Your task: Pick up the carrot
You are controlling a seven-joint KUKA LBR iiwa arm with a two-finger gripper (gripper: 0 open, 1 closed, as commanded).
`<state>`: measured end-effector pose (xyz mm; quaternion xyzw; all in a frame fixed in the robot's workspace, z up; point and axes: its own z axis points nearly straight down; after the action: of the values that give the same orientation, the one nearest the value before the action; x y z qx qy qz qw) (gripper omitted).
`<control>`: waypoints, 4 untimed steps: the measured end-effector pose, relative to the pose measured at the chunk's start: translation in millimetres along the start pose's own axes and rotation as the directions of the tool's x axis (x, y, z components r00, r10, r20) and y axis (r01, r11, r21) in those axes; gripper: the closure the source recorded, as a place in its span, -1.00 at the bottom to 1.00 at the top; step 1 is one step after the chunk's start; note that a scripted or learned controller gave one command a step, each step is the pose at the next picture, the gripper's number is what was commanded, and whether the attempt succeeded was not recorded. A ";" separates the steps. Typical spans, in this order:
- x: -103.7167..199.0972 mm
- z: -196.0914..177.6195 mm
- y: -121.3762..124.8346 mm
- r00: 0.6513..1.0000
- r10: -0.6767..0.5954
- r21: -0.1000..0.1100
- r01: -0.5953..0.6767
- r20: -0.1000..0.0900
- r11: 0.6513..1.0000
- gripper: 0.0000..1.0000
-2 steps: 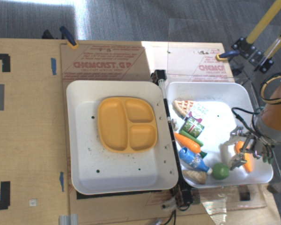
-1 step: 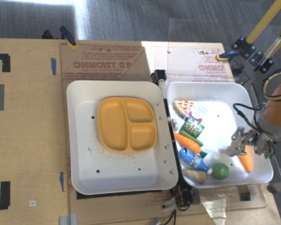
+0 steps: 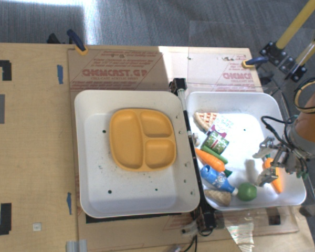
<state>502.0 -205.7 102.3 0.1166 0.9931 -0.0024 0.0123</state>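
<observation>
- Cardboard covered the bench under two white bins [image 3: 89, 140].
- Gripper [image 3: 271, 168] hung in the right one, fingers pinching a carrot [image 3: 275, 181]; a lime [image 3: 247, 191] sat just beside.

Metal claw [image 3: 271, 167], black cables, orange band

**Carrot lies at the left of the right bin**

The carrot [image 3: 210, 159] is orange with a green leafy end. It rests flat on the white floor of the right bin [image 3: 236, 100], near that bin's left wall, lying at a slant: the thinner orange tip points up and left, the green end down and right. A green carton [image 3: 216, 142] sits just above it, and a blue bottle [image 3: 216, 178] lies just below it.
</observation>
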 end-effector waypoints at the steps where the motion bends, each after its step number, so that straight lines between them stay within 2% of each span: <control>1: -10.0 12.9 -1.5 0.988 0.155 -0.001 -0.155 -0.015 0.988 -1.00; 2: 13.8 12.4 -17.1 0.960 0.279 -0.001 -0.279 -0.012 0.960 -1.00; 3: 5.7 13.0 -10.8 0.812 0.584 -0.002 -0.584 -0.021 0.812 -1.00; 4: 0.9 0.1 -12.8 0.812 0.583 -0.005 -0.583 -0.004 0.812 1.00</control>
<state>498.1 -217.9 102.2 0.4151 0.9097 0.0045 0.0116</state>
